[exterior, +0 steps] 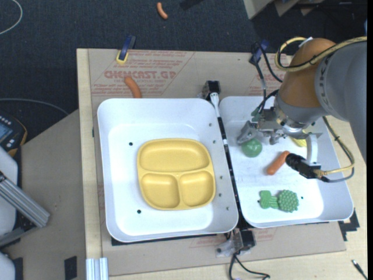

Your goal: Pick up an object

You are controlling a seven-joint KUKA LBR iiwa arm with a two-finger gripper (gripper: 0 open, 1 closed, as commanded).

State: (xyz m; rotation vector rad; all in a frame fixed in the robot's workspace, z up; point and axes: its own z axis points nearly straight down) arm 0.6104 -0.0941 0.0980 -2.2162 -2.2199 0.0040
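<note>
In the right bin (332, 206) lie a round green fruit (252, 149), an orange carrot-like piece (277, 163) and a green knobbly toy (280, 200). A yellow item (299, 142) peeks out from under the arm. My gripper (259, 135) hangs low over the bin's back left part, directly behind and above the green fruit. Its fingers stand open, and nothing shows between them. The carrot piece lies to the gripper's front right, apart from it.
The left bin (116, 174) holds a yellow three-compartment tray (175, 173). A black divider (224, 150) runs between the bins. A small orange piece (133, 87) lies on the board behind the left bin. A cable (332, 171) loops over the right bin.
</note>
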